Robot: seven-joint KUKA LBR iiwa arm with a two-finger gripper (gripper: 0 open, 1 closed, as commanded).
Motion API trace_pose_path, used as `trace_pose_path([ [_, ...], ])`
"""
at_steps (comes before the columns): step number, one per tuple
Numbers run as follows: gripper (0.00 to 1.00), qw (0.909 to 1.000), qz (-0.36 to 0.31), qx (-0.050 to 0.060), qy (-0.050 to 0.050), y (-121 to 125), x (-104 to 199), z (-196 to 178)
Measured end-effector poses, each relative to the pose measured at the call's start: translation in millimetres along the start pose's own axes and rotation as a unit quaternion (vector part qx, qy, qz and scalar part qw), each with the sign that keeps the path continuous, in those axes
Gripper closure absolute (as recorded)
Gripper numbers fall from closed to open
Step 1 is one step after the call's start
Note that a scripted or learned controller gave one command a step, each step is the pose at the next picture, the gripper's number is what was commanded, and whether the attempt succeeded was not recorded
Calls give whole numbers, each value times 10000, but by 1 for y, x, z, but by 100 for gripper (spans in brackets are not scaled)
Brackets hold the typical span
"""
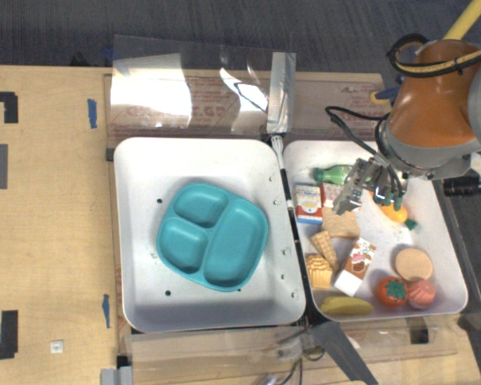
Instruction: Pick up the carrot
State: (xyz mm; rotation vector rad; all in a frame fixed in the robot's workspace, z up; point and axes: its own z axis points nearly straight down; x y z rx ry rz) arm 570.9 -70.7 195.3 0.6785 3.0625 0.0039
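Note:
The carrot [398, 212], small and orange with a green tip, lies in the right bin [453, 247] near its far right side. My gripper [349, 197] hangs over the middle of the far half of that bin, to the left of the carrot and apart from it. It sits just above a tan cracker [341, 224]. The grey and orange wrist hides part of the bin's far right corner.
Several toy foods crowd the right bin: a green bottle [331, 173], a small carton [308, 200], a waffle [321, 248], a juice box [356, 265], a bun [413, 261], a tomato [391, 291], a peach [422, 293] and a banana [345, 305]. The left bin [136, 175] holds a teal divided plate [212, 235].

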Motion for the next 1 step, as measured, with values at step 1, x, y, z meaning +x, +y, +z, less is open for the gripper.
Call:
trace_pose_path([
  [1,100,9997,-243,20,-9,-79,-49,23],
])
